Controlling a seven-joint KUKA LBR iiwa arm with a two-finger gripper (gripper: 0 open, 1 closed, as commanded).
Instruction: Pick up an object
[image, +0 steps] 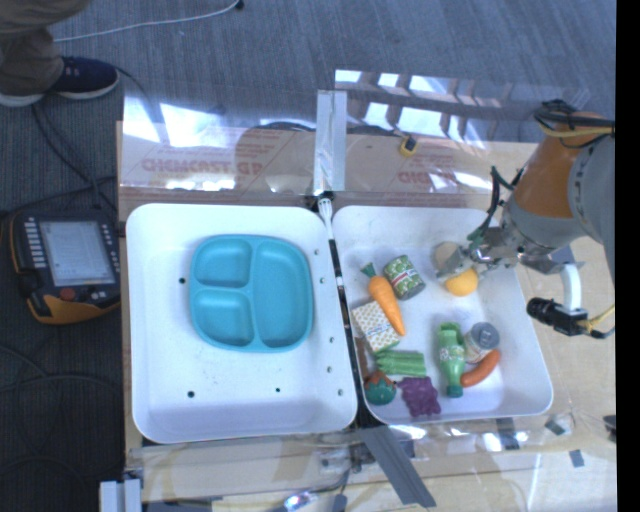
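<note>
Over right bin (536, 380), upper corner | gripper (466, 258) just beside yellow lemon (461, 283) — jaw state cannot be told | advice: centre over lemon, descend straight, close gently — avoid green can (403, 276).

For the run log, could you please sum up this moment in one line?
task: pick up an object | end effector: over right bin, beside lemon | grasp: not confirmed | left bin: blue plate
</note>
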